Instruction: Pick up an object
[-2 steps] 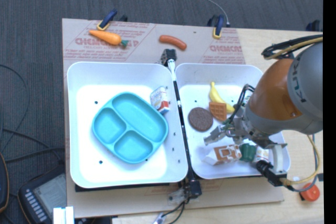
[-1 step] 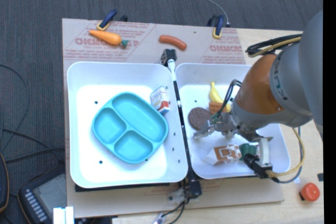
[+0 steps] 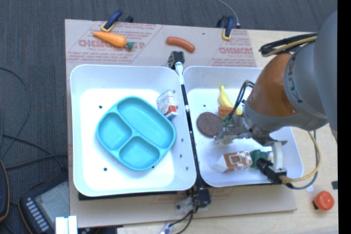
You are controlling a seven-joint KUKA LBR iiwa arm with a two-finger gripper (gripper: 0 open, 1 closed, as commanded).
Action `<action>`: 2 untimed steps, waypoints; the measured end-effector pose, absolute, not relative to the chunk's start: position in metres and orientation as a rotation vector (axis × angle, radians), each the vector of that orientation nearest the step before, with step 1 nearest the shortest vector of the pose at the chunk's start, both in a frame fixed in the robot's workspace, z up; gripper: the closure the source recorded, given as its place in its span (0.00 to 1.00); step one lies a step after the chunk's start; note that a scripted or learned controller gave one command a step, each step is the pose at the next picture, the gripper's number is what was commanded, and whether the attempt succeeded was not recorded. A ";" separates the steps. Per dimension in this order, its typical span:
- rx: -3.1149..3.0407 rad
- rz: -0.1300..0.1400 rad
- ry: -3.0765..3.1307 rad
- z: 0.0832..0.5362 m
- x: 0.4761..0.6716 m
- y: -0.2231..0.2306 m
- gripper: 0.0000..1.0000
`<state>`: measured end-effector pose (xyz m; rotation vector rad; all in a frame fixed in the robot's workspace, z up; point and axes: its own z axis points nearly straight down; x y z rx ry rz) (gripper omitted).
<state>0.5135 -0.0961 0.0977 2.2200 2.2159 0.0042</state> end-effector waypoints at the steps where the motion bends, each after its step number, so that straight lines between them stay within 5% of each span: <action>1: 2.220 0.004 2.216 0.098 0.513 -0.096 0.00; 2: 2.211 0.012 2.211 0.089 0.488 -0.095 0.00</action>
